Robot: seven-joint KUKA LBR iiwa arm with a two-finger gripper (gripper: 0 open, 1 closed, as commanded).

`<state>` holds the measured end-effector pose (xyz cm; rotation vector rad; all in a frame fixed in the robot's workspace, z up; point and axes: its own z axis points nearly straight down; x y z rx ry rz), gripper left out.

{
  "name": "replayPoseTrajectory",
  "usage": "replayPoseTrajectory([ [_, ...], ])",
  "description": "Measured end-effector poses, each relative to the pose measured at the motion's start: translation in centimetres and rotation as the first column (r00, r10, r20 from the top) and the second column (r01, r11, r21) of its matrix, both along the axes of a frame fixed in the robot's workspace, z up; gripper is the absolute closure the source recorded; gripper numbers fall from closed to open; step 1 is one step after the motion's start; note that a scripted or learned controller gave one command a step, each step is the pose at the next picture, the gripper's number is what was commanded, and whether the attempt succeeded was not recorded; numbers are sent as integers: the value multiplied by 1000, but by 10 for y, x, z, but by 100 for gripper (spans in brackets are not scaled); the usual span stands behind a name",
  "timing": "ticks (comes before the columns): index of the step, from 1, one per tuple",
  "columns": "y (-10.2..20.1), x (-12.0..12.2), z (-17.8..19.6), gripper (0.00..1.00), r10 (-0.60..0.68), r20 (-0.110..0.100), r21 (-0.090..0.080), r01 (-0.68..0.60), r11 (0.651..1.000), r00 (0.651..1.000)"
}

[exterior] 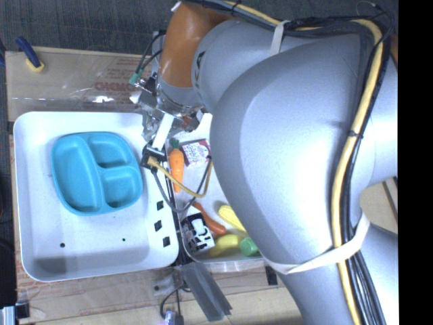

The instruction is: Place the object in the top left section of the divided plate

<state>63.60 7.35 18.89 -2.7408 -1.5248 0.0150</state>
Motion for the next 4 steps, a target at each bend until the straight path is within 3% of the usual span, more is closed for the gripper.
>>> replayPoseTrajectory([
  [1,39,5,43,100,45,4,0,-45,999,999],
  [2,131,4,64,100,205,5,0,-205,979,979],
  [3,144,-21,22,100,328,1,1,-328,945,945],
  [4,144,-35,16,100,439,0,2,-439,898,898],
])
